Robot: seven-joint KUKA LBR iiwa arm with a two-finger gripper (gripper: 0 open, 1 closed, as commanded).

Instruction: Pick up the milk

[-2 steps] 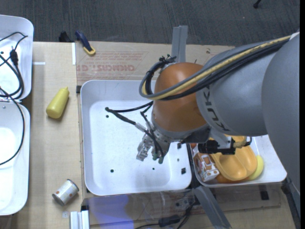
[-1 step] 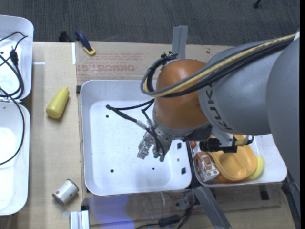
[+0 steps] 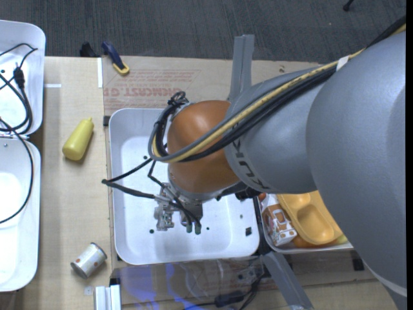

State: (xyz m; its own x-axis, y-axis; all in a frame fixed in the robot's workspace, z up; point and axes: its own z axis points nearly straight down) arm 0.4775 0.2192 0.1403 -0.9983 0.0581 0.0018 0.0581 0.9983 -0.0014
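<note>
The milk (image 3: 279,225) is a small brown, white and orange carton. It lies at the left edge of the right bin (image 3: 310,248), partly hidden under the arm. My gripper (image 3: 180,223) hangs below the orange band over the floor of the left bin (image 3: 129,173), well to the left of the carton. Its two dark fingers (image 3: 165,219) point down with a gap between them, and only white bin floor shows in that gap. The gripper is open and holds nothing.
A yellow curved object (image 3: 313,218) lies beside the carton in the right bin. On the bench left of the bins lie a yellow bottle (image 3: 79,139) and a small can (image 3: 88,259). A blue and yellow tool (image 3: 115,58) rests at the back. Black cables (image 3: 132,176) trail from the wrist.
</note>
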